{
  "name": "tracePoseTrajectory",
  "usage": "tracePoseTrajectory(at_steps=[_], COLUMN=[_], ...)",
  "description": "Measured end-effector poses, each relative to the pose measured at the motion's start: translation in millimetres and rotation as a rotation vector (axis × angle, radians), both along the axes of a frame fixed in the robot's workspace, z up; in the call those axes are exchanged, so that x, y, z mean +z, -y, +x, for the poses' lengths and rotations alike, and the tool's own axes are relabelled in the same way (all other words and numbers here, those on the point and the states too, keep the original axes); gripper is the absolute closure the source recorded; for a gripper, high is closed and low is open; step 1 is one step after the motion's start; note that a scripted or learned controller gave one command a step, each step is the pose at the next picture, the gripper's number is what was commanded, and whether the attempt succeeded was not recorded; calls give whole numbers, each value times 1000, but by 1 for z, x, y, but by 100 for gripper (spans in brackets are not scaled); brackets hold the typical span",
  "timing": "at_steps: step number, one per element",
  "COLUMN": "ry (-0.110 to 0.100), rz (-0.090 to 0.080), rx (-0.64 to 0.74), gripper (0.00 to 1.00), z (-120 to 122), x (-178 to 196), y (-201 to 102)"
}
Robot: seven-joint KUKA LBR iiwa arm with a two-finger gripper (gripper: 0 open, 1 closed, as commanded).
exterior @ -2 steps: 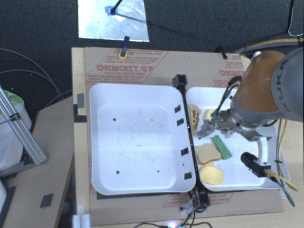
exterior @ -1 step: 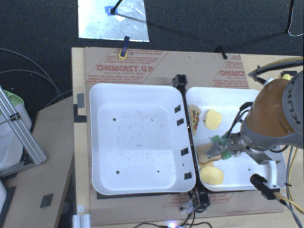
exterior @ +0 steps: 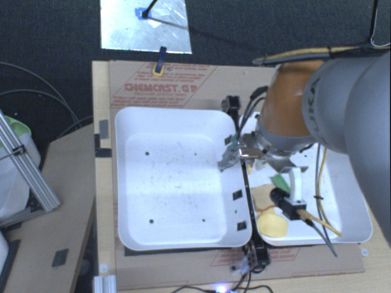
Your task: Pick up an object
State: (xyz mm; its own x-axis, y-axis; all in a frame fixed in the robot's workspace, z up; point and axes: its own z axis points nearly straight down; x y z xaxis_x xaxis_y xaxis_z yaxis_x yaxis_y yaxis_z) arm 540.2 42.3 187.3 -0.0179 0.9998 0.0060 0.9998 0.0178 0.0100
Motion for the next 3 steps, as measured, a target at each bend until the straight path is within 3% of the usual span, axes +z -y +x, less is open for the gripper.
tracePoseTrajectory(at_steps=[1,2,3], ry=[0,6,-26], rz=[-4,-4,-7], rx=[-9,-12,-18], gripper=[0,0,0], z=[89,89,23], x=[-2,123,-11], y=[-46,-41,-36])
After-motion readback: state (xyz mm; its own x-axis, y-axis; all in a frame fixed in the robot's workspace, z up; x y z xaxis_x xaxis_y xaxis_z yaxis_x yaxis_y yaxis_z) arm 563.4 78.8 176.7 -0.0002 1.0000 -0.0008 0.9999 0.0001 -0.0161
